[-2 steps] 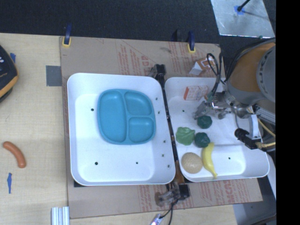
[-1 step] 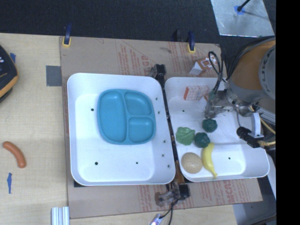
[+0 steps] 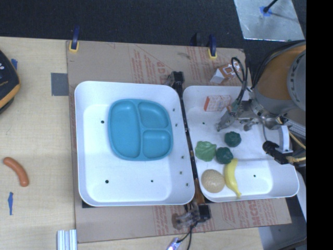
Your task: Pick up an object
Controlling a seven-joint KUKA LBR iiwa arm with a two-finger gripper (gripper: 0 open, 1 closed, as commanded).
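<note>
On the table, the left bin (image 3: 86, 139) holds a blue divided plate (image 3: 140, 128). In the right bin (image 3: 281, 184), food pieces cluster near its front-left corner: a light green piece (image 3: 205, 150), a beige round (image 3: 212, 180), a dark green piece (image 3: 224, 154) and a banana (image 3: 231, 177) lying front to back. Another dark green piece (image 3: 232, 138) sits just in front of the claw (image 3: 237, 120), whose grip state cannot be told.

Camera view: fixed above bench (image 3: 36, 113), looking down at a slant.
Covers: left bin (image 3: 83, 139), right bin (image 3: 260, 178).
</note>
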